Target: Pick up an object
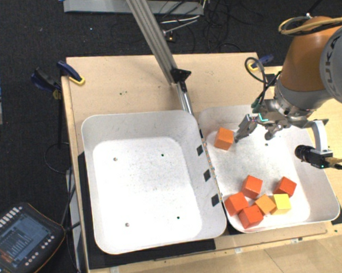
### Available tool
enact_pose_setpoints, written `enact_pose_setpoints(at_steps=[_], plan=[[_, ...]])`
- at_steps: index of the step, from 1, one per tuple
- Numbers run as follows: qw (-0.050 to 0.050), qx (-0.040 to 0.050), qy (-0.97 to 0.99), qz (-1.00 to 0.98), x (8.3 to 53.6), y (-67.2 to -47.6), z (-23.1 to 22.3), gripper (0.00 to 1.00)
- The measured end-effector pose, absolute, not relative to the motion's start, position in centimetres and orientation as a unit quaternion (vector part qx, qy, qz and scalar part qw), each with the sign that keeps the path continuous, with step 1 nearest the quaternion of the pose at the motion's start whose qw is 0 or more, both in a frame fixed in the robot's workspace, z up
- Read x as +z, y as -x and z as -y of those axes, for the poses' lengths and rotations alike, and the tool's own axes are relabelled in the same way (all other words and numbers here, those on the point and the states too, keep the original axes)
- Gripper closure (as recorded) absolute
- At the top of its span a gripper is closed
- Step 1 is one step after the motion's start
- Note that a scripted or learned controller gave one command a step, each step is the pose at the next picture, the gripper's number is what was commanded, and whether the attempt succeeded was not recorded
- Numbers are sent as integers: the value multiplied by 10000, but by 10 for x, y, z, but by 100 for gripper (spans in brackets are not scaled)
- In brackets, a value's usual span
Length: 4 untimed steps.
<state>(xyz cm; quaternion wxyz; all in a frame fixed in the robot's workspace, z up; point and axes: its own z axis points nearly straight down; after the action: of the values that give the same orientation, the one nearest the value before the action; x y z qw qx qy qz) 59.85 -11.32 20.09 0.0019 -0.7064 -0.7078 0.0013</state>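
Gripper fingers [254,127] hang over the upper part of the right bin [315,169], pointing toward the left from the grey arm [312,63] that comes in from the right side. Two dark fingers show, one reaching to the left toward an orange block and one lower to the right, so they look spread apart with nothing between them. The left fingertip [240,135] sits just beside the orange block [223,139], close to touching its right edge; whether it actually touches cannot be told. That block lies by itself in the upper left part of the right bin, near the wall shared with the left bin [103,168].

Lower in the right bin, a cluster of blocks lies close together. A red-orange block [252,186] sits at the top of the group, another red block [236,203] to its lower left, and a third red block [251,216] below that. An orange block [265,204] touches a yellow block [282,203] on its right, and a red block [286,186] lies just above the yellow one.

A black handheld controller [20,242] rests on the dark floor at the lower left, well apart from the bench [119,78].
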Motion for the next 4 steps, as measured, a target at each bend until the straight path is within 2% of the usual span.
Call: enact_pose_setpoints(at_steps=[1,3,4], plan=[[-1,0,7068,7074,204,-600,113,0],[17,16,7073,7069,101,-598,103,0],[-6,-5,7075,7067,115,-599,104,100]])
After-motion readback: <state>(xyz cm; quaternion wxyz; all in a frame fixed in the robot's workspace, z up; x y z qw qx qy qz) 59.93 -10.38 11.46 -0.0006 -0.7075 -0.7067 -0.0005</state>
